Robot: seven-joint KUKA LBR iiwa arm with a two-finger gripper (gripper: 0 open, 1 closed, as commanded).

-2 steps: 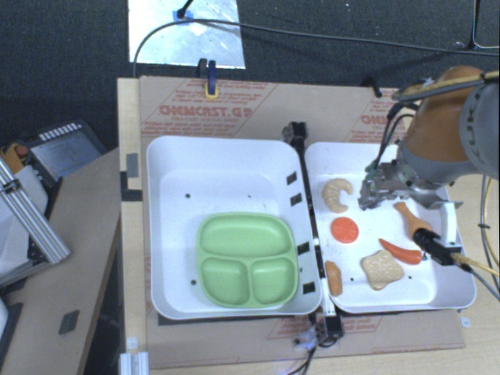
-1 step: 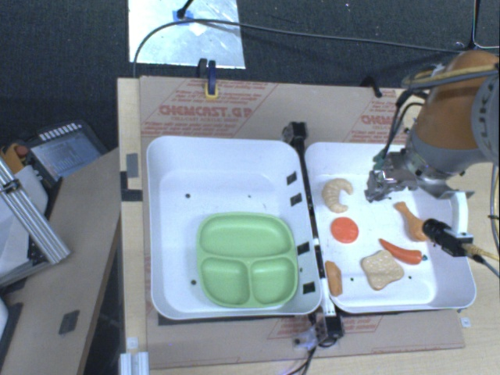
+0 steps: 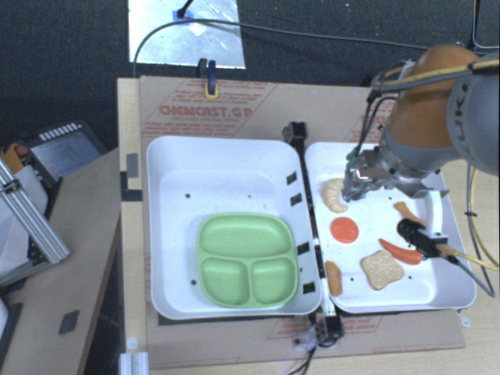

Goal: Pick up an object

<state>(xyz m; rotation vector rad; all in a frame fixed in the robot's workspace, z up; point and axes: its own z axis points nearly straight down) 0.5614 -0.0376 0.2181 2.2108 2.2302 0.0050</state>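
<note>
You are looking at the gripper [image 3: 355,180] hanging low in the right bin [image 3: 453,287], just beside the pale croissant [image 3: 336,195]; whether its jaws are open or closed, you cannot tell. A red disc [image 3: 344,230], toast [image 3: 381,270] and a chili [image 3: 400,251] are lying nearby. A green tray [image 3: 246,258] is sitting in the left bin [image 3: 172,209].

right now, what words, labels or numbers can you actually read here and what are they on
"CHEMCAST GP": red print on the brown protective sheet under the bins, behind the left bin.
The same red print repeats faintly elsewhere on the sheet, too small and blurred to read.
The dark device at far left shows no readable text.
The green divided plate and the toy food in the right bin carry no markings.
</note>
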